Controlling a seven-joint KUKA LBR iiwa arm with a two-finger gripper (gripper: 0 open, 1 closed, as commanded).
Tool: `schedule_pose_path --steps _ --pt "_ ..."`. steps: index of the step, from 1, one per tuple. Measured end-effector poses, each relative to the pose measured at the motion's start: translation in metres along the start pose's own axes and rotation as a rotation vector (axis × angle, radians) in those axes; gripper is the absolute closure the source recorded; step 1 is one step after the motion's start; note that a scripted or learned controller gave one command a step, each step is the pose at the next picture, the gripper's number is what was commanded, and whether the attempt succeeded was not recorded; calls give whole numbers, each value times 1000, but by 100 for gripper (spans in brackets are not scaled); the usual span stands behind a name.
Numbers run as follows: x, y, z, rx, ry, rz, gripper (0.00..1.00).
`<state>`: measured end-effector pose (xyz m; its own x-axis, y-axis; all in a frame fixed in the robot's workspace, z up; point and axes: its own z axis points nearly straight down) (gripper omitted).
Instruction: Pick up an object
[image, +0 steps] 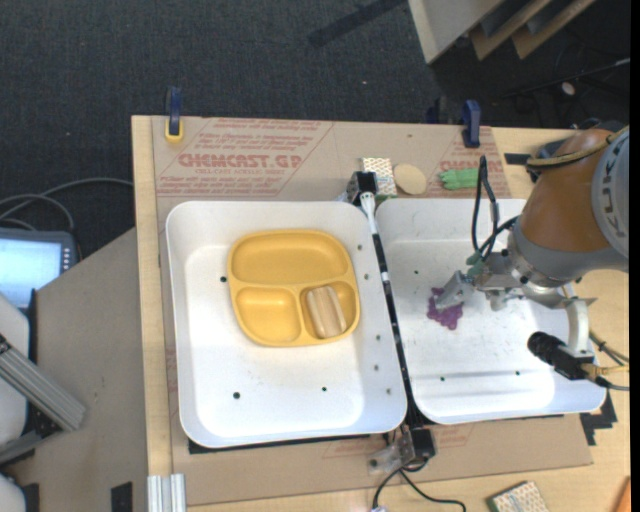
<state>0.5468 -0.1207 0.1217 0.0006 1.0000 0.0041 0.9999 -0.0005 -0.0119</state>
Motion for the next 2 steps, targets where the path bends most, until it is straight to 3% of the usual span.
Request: schedule_pose_path --steps 1,2 --pt "-5 13 39 -6 -2 0 0" --pt "-5 14 26 -12 -3 1 100"
